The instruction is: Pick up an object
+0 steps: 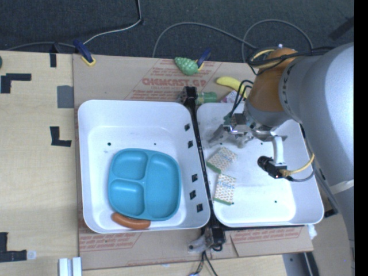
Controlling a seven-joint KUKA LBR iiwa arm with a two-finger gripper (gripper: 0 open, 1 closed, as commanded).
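1. In the right bin [287, 211], near its upper left part, the gripper [234, 133] sits low over the white floor, at the end of the grey arm [325, 96] that comes in from the right; the arm's orange band [269, 94] lies just above the wrist
2. Whether the gripper is open or closed cannot be told from this slanted view: its metal end is a tangle of grey parts, and nothing can be seen caught in it
3. Just below the gripper, near it though contact cannot be judged, lies a green-checked pouch [221, 160], flat and turned at an angle
4. Below that one, a little apart, an orange-checked pouch [225, 188] lies flat close to the bin's left wall
5. A black fitting with a yellow cable [276, 167] hangs beside the wrist, over the middle of the same bin
6. In the left bin [92, 119] a blue divided plate [144, 183] rests towards the lower right, with an orange sausage [131, 221] touching its lower edge
7. Behind the bins, on the cardboard sheet [115, 79], lie a green knobbly toy [186, 65] and a yellow banana-shaped piece [229, 83], the latter just beside the right bin's far rim
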